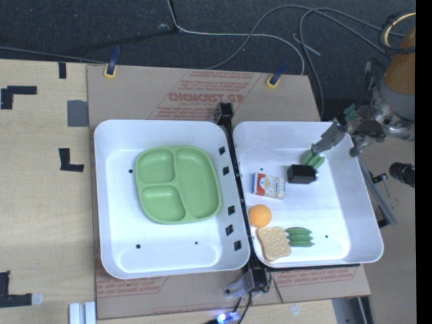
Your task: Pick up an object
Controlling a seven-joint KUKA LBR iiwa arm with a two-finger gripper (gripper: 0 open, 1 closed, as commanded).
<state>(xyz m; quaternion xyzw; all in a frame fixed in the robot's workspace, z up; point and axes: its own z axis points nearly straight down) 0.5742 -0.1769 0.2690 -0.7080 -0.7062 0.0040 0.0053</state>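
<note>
The end effector [302, 173] hovers low in the right bin [351, 201], its grip state unclear; a green object [312, 158] lies just behind it, the carton [269, 185] beside it, suggesting a pick attempt

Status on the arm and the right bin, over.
End effector low in right white bin, beside small carton. Green item underneath. Grasp unconfirmed.

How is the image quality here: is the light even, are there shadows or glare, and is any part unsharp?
Camera view: the light is soft and fairly even; the white bins look bright and slightly washed out, without hard glare. Short soft shadows lie beside the green divided plate and the orange. The whole picture is a little soft; the small carton's print is unreadable, and the gripper looks blurred.
</note>
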